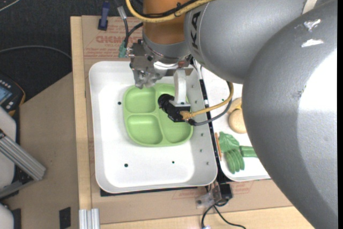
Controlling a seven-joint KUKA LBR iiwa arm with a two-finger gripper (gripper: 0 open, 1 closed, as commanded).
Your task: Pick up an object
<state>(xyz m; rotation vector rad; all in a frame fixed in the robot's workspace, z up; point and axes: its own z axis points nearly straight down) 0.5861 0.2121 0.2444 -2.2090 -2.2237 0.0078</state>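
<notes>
My claw (155, 79) hovers over the green divided tray (153, 118) lying in the left bin (107, 131), whether released or clenched I cannot tell, so I judge this the approach step, and next I must descend onto the tray's rim.

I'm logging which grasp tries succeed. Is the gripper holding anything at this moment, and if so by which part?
It cannot be told. The gripper is down over the far rim of the green divided plate in the left bin, but the wrist hides any contact.

divided tray (144, 127) in left bin (107, 131), hand (161, 83) above
</notes>
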